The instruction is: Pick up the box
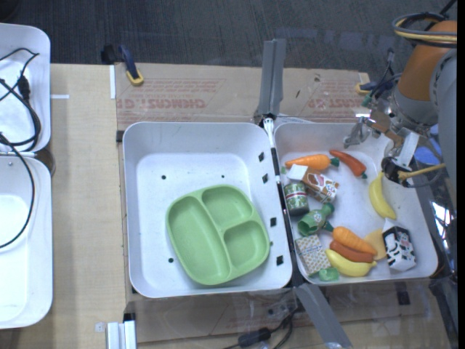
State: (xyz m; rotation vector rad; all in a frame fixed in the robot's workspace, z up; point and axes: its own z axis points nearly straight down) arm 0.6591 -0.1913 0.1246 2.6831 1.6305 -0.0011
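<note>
Red-and-white printed carton, the box (320, 186), was recorded lying tilted in the right bin (429, 264), just beside an orange carrot (310, 162) and a small can (296, 195). Its lettering was too small to be read. The gripper (361, 131) was noted above the bin's far edge; its finger spacing could not be determined.

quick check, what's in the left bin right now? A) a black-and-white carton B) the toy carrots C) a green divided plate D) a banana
C: the green divided plate lies in the left bin, while the bananas, carrots and black-and-white carton are all in the right bin.
</note>
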